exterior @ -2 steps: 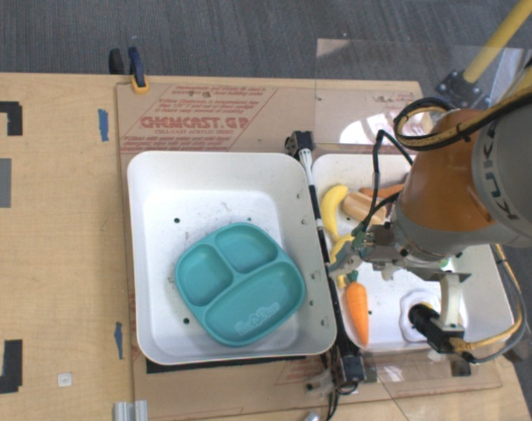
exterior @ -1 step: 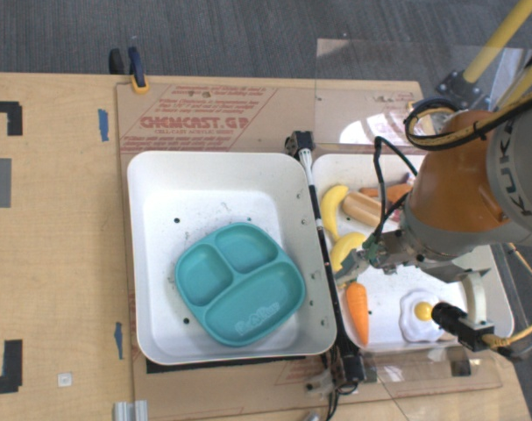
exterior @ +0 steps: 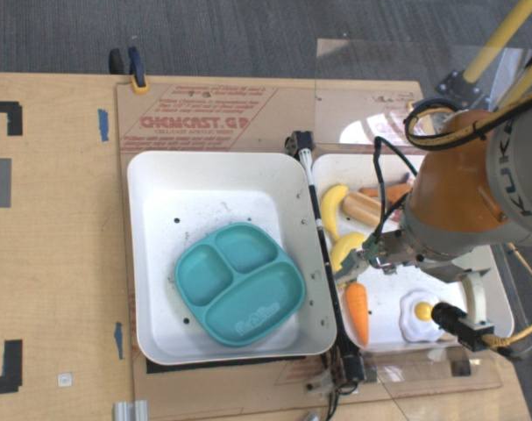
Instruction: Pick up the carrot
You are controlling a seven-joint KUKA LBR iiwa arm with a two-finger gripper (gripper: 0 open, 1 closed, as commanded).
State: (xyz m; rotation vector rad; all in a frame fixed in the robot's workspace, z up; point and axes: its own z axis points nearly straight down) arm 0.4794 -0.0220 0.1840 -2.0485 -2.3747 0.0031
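The carrot [exterior: 358, 313] is orange and lies lengthwise near the front left corner of the right bin [exterior: 390, 298], its thick end pointing away from the front edge. My gripper [exterior: 368, 258] hangs just above and behind that thick end, close to a yellow banana piece [exterior: 344, 251]. Nothing is visibly held. The arm's orange wrist covers much of the bin's right half.
A banana [exterior: 333, 207] and a tan bread roll [exterior: 364, 207] lie at the back of the right bin, and a fried egg toy [exterior: 414, 311] sits right of the carrot. The left bin [exterior: 204, 182] holds a teal divided plate [exterior: 239, 283].
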